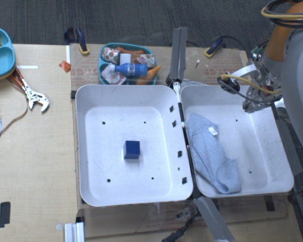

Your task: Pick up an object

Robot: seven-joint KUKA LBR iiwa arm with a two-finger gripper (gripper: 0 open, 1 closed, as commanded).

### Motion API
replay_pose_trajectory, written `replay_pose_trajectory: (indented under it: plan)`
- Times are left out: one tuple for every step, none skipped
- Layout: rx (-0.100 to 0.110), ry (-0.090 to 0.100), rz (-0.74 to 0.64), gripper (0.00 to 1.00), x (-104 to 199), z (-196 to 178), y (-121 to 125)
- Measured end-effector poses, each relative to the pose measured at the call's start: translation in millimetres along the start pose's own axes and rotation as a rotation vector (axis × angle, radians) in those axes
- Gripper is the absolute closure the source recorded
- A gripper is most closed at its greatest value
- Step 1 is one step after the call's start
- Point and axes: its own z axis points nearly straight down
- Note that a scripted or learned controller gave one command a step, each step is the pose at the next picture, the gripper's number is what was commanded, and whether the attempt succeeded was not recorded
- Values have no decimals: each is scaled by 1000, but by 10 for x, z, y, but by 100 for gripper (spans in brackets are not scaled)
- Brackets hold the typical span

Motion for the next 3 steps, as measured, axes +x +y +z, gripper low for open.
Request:
replay_pose_trajectory:
  plan:
    - [0,5,14,100,66,304,281]
    - [0,3,8,100,67,212,276]
    - [1,9,12,100,-181,914,674]
